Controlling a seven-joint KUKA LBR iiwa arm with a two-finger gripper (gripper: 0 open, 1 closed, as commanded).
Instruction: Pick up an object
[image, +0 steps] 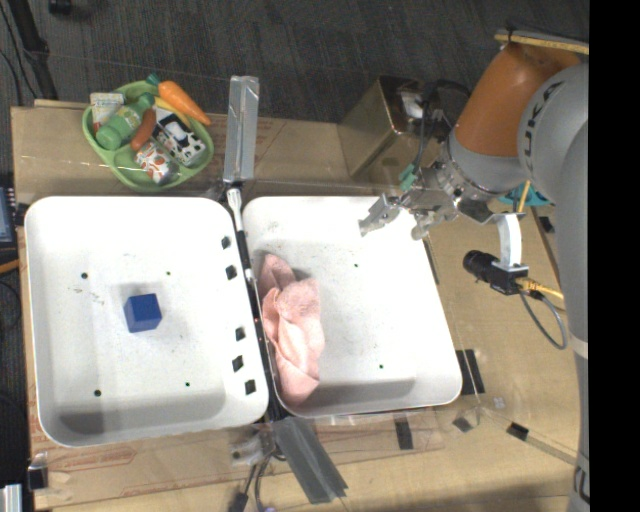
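- Nearest the camera, along the left wall of the right-hand shallow white bin (420, 370), lies a crumpled pink cloth (292, 328).
- In the left-hand shallow white bin (60, 400) sits a small blue cube (143, 312) — alone, well apart from the cloth.
- My two-finger claw (396, 219) hangs over the right bin's far edge, fingers spread apart, nothing between them.
- Farthest back, beyond the left bin, a green bowl (112, 165) holds toy food — an orange carrot (182, 99) on top.
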